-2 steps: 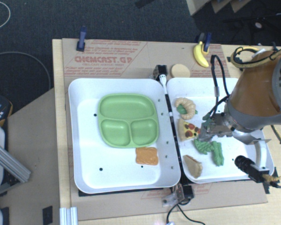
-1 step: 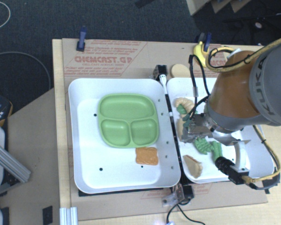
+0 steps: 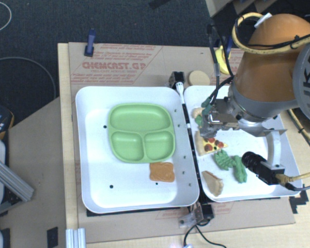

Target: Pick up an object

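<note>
My gripper [image 3: 211,124] hangs low over the left part of the right bin [image 3: 258,190], under the arm's grey wrist and orange band. It sits just above a pizza slice toy [image 3: 210,145]. A green leafy toy [image 3: 230,163] lies in front of it, and a tan wedge [image 3: 213,182] rests near the bin's front left corner. A pale item [image 3: 197,112] shows beside the gripper at the bin's left wall. In the left bin [image 3: 93,154] lie a green divided plate [image 3: 142,132] and a brown toast piece [image 3: 161,172].
A black cylindrical part [image 3: 258,167] of the arm's mount juts over the right bin's front. A round tan disc [image 3: 199,78] sits behind the bins on the board. The bins meet along a black-clipped divider [image 3: 188,133].
</note>
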Available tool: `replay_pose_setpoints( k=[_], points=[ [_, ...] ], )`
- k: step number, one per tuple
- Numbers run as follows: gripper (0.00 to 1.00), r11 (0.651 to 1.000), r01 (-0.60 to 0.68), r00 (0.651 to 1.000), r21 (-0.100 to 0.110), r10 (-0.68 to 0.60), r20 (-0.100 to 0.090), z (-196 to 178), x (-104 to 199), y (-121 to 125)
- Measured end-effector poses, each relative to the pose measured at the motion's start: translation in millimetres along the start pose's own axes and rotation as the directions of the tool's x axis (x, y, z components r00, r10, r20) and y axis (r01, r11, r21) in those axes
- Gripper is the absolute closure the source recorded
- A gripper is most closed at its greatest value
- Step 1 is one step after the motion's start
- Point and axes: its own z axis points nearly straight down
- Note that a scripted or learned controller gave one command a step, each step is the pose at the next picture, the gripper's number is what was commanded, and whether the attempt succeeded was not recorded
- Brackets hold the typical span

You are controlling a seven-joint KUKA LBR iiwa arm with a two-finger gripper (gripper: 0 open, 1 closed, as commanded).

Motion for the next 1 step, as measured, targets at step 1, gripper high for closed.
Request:
replay_pose_setpoints(
  k=[1],
  points=[
    [1.00, 1.000, -0.005, 1.000, 0.010, 0.005, 0.003, -4.4, -2.6, -0.5]
  ],
)
